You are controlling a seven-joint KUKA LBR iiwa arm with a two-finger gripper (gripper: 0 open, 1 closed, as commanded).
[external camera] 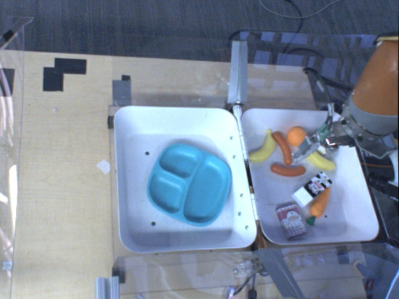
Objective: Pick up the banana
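Nearest, snack box [291,220]; gripper [310,147] hovers right of banana [263,149].

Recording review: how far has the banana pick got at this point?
Done: the gripper is down inside the right bin among the toy food. In hand: nothing visibly; the banana lies at the bin's left side, apart from the gripper. Left: reaching the banana, grasping and lifting it.

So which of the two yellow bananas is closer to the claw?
The banana on the right bin's right side, just below the claw. The other banana lies by the bin's left wall, beyond the sausages.
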